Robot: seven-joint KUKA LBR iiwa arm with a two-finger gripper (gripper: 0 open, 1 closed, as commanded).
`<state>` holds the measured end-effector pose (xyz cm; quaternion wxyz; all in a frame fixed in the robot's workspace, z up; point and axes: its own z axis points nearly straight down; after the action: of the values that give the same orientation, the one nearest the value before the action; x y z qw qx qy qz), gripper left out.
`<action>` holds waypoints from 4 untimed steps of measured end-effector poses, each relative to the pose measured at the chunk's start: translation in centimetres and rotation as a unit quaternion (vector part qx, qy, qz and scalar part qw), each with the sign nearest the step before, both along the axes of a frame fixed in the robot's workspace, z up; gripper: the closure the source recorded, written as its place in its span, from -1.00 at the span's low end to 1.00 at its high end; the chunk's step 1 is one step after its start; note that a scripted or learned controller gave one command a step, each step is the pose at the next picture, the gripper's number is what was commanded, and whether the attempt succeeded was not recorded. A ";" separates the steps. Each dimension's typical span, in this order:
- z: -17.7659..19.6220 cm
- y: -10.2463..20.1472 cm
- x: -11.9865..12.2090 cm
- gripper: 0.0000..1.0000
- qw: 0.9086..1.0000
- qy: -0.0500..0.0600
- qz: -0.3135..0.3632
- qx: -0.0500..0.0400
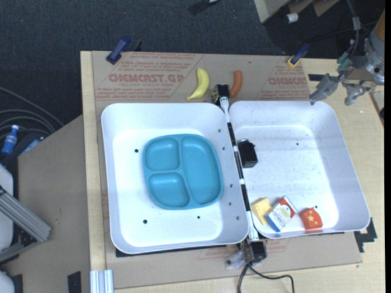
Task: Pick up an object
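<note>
The right bin holds three small items near its front edge: a yellow wedge, a small red, white and blue carton and a red block. A blue divided plate lies in the left bin. My gripper hangs over the back right corner of the right bin, far from the three items. It is open, and nothing sits between its two spread fingers.
A black clamp sits on the divider between the bins. A toy banana and an orange sausage-shaped toy lie on the bench behind the bins. Blue clips hold the board's back edge.
</note>
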<state>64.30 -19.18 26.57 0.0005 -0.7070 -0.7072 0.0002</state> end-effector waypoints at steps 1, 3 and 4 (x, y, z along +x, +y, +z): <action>-15.8 -0.8 -5.2 -1.00 1.000 0.001 0.000 0.000; -8.0 5.3 -4.2 1.00 1.000 -0.001 0.001 0.000; -3.9 9.9 -6.9 1.00 1.000 0.000 0.000 0.000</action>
<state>57.40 -9.33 22.63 0.0008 -0.7067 -0.7076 0.0000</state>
